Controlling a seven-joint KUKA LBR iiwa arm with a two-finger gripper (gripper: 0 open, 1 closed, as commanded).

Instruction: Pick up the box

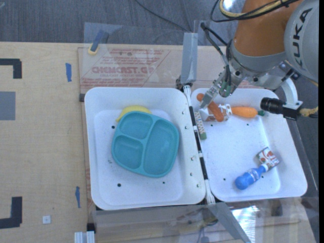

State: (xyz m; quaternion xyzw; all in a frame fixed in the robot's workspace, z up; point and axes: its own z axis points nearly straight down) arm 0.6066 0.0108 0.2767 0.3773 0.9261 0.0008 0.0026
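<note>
End effector [212, 96]: low over right bin's [298, 184] far-left corner, grip state unclear.
Box [268, 158]: well apart from it, toward near-right, lying tilted, touching blue bottle [249, 178].
Carrot [244, 112]: just right of it.

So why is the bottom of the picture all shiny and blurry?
In the camera view, a clear sheet along the bench's front edge catches light, giving pale glare and smeared reflections. Another clear panel behind the left bin looks hazy too. The teal plate is sharp and evenly lit, with little shadow.
</note>
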